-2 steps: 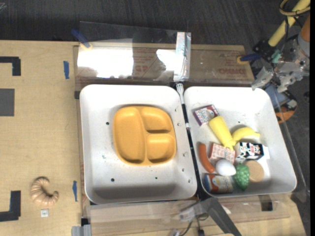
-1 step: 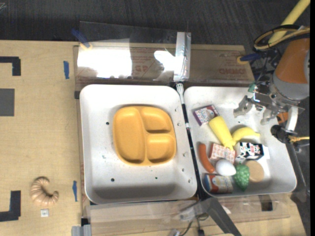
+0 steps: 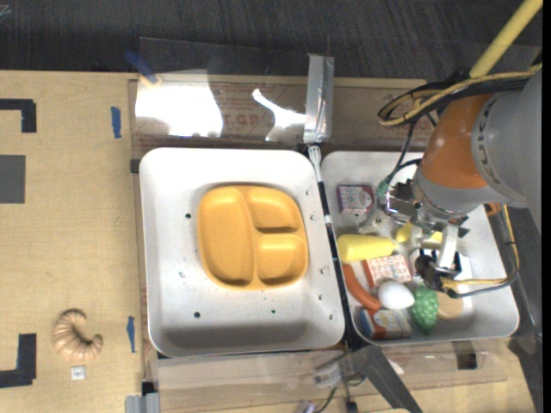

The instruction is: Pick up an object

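No wording, brand or number can be made out anywhere; the small pale card (image 3: 354,198) in the right bin (image 3: 499,312) carries a purple-pink print too blurred to read; the red-and-white packet (image 3: 385,270) beside the white egg (image 3: 396,296) shows printed patches, also illegible; a tiny white square tag (image 3: 77,372) on the tabletop (image 3: 65,231) below the toy croissant (image 3: 76,335) bears a dark mark, too small to tell.

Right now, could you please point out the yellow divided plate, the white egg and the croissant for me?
yellow divided plate (image 3: 225,239): camera view, on its large left compartment.
white egg (image 3: 396,296): camera view, middle of its shell.
croissant (image 3: 76,334): camera view, middle of its curved body.
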Robot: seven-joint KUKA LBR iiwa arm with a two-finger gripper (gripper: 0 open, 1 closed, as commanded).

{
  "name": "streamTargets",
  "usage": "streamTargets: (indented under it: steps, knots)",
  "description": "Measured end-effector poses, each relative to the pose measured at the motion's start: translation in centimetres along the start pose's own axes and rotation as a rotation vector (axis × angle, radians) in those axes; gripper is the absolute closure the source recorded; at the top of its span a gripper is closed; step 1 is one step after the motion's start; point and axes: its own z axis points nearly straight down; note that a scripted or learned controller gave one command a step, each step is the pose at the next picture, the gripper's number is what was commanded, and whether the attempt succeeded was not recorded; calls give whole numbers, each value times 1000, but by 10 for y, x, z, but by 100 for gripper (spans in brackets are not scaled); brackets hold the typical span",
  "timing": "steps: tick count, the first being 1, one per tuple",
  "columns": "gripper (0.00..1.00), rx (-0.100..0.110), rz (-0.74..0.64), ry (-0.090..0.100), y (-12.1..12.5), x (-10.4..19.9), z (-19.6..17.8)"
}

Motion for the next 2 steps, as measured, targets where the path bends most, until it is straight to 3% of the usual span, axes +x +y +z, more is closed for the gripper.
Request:
streamTargets:
  steps: [1, 2]
  knots:
    - [0, -12, -324, -2, -32, 17, -87]
    - [0, -7, -293, -1, 10, 94, -88]
